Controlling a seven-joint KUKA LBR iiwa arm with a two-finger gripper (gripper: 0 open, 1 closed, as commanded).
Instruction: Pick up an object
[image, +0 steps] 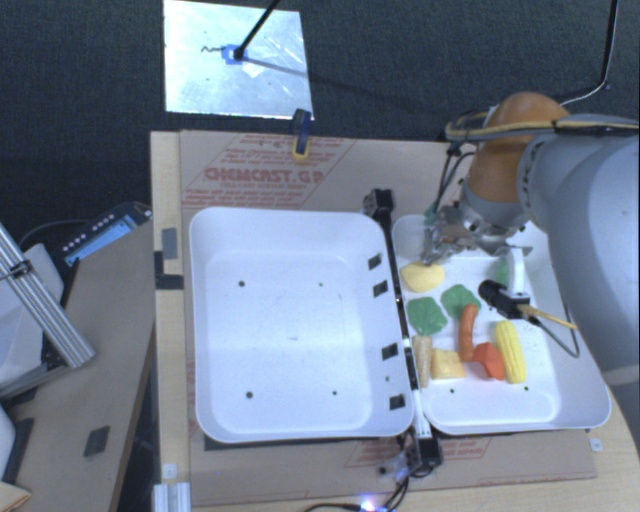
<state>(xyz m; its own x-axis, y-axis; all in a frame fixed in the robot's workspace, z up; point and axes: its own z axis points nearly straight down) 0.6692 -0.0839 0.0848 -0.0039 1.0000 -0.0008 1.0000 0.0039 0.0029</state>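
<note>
Two shallow white plastic bins (290, 240), the left one dotted with small dark holes. Right bin: pale yellow lumpy toy (422, 276), two green leafy pieces (428, 316), orange carrot (467, 332), yellow corn cob (510, 350), red-orange piece (489, 360). Grey arm with orange band (510, 150) at upper right; tan cardboard sheet with red lettering (265, 172) under the bins.

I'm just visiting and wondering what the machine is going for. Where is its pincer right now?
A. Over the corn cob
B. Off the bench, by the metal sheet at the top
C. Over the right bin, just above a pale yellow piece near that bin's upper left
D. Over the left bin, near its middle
C: the pincer hangs in the right bin, directly above the pale yellow piece, away from the corn cob.
</note>
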